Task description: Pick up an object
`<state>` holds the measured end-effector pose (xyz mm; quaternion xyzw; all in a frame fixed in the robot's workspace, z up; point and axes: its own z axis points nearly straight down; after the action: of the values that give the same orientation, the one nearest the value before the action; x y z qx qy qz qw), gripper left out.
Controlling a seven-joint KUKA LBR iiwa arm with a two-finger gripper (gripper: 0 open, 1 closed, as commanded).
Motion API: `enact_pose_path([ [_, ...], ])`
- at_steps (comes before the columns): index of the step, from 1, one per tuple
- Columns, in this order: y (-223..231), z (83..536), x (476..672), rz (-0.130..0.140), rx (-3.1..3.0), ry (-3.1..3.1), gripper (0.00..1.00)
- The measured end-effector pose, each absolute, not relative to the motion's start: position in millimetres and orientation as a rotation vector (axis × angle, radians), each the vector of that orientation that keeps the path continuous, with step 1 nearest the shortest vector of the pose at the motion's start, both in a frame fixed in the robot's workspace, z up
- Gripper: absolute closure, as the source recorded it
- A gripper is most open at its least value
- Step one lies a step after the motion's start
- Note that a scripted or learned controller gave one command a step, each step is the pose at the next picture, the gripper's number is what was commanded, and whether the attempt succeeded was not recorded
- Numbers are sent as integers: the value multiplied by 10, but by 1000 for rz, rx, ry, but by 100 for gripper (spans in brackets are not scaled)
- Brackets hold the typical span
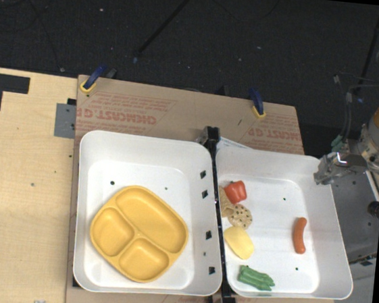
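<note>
Landmark: the black divider (211,211) where the two white bins meet; all positions below are given relative to it.

Left bin (108,152): shallow white tray touching the divider's left side. It holds a yellow compartment plate (139,233), lying flat and turned at a slant, with one long section and two smaller ones.

Right bin (326,265): shallow white tray touching the divider's right side. It contains the loose objects listed next.

Red pepper (237,190): just right of the divider, toward its far half, orange-red with a darker stem end.

Cookie (239,215): just right of the divider near its middle, tan with dark specks, touching the red pepper's near edge.

Yellow piece (238,242): pale yellow, rounded, just right of the divider, overlapping the cookie's near edge.

Green vegetable (256,278): right of the divider's near end, close to the right bin's front wall, apart from the yellow piece.

Sausage (299,235): orange-red, elongated, lying well right of the divider and alone on the bin floor, its long axis roughly parallel to the divider.

Gripper (328,171): grey metal, well right of the divider's far end, over the right bin's far right rim. Whether it is open or closed cannot be told at this size, and nothing is seen in its grasp.

Cardboard sheet (180,116): brown, printed, lying under both bins and extending beyond the divider's far end, held by two blue and yellow clamps (92,82).
</note>
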<state>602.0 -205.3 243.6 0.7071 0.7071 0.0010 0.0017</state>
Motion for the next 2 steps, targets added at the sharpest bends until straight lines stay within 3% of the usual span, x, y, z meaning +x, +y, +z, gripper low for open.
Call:
enact_pose_path([
  [2, -836, 2416, 6176, 1, 2217, 2227, 100],
])
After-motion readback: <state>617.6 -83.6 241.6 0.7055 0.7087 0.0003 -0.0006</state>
